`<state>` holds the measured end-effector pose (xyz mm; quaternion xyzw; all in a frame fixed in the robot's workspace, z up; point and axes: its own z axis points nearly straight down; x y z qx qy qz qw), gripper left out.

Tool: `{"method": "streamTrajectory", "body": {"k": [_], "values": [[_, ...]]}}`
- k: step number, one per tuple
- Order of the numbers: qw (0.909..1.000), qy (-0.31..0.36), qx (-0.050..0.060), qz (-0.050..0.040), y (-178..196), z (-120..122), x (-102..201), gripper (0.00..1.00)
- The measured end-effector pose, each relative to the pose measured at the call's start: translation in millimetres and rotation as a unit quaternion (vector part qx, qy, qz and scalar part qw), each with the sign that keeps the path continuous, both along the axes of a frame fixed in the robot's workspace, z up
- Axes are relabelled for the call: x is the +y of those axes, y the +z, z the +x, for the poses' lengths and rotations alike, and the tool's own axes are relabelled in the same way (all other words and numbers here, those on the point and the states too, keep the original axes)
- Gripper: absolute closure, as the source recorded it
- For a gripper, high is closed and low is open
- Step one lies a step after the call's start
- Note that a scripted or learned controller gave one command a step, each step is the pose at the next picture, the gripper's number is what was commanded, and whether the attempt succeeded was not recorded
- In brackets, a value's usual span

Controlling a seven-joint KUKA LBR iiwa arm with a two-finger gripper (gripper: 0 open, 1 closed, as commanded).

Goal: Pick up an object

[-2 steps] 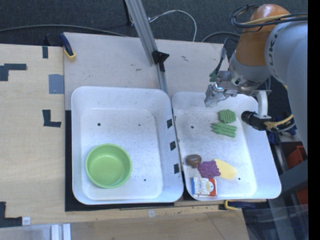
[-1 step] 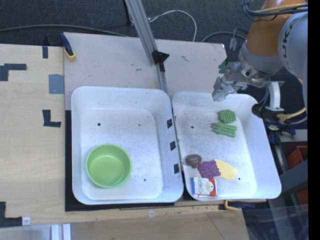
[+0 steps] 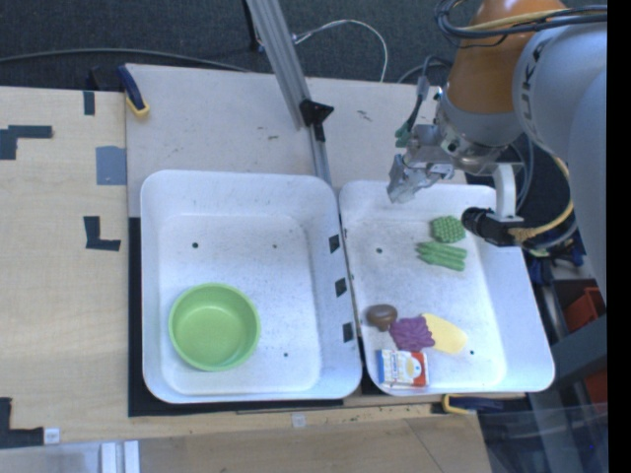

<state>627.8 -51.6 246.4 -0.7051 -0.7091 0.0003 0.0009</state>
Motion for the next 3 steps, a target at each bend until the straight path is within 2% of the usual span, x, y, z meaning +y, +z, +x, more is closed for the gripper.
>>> {"method": "streamTrajectory", "body": {"k": [1,2,3], "values": [[1.0000,0.000,0.001,0.0000,-15,6,50,1.00],[1.0000,0.001,0.000,0.0003,-9,7,102,1.00],[1.0000,0.000,0.000,-0.0002,-18,20,146,1.00]]}}
